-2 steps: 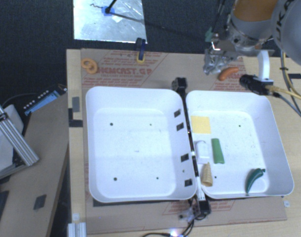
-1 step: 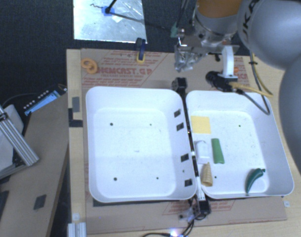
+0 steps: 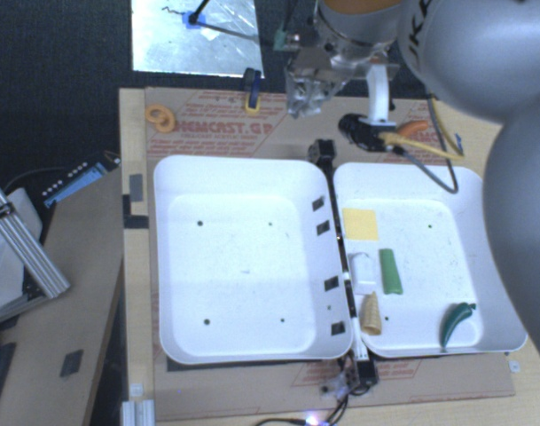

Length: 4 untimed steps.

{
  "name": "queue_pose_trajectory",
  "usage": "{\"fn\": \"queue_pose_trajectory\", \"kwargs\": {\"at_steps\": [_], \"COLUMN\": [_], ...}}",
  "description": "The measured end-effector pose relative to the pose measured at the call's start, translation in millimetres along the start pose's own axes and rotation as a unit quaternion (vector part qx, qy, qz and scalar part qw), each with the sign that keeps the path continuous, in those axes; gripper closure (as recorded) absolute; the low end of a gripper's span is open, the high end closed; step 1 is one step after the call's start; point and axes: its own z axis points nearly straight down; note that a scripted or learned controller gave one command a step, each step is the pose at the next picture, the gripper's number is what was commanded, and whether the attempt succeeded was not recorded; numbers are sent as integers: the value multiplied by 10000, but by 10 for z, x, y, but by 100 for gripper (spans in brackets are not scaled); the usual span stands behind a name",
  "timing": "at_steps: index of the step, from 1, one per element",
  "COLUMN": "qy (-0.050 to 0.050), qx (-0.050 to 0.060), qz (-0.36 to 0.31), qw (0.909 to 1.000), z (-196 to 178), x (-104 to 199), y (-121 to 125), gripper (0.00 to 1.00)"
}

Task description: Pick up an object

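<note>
Four candidates in right bin (image 3: 465, 193): yellow square (image 3: 360, 224), green bar (image 3: 390, 271), cone (image 3: 371, 313), green pepper (image 3: 456, 323). Left bin (image 3: 243, 256) bare. Gripper (image 3: 307, 96) is above desk's far edge, well apart from all; jaws' state unclear. Risk: the square lies flat and the cone hugs the divider, so jaws could slip.
</note>
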Motion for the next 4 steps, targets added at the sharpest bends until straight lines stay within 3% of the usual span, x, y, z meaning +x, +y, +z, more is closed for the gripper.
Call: {"fn": "queue_pose_trajectory", "kwargs": {"at_steps": [1,2,4], "qy": [8,-1,-3], "qx": [7,-2,8], "qz": [-15,17,14], "qw": [10000,10000,10000], "z": [-245,-465,-1016], "x": [886,1012,1007], "y": [-386,-187,-453], "gripper": [100,100,100]}}
